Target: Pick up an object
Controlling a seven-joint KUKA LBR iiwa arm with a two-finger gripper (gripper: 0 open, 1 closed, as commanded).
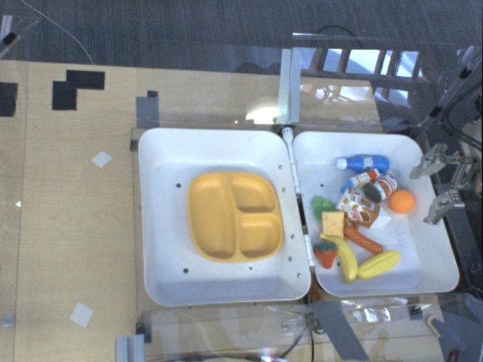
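Orange ball [403, 201] lies just left of your spread, empty fingers [441, 183] at the right bin's rim [450, 241]. Descend here and you could strike the rim, or nudge the ball away.

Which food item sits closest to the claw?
The orange ball, at the pile's right edge. The bananas and blue bottle lie further from the claw.
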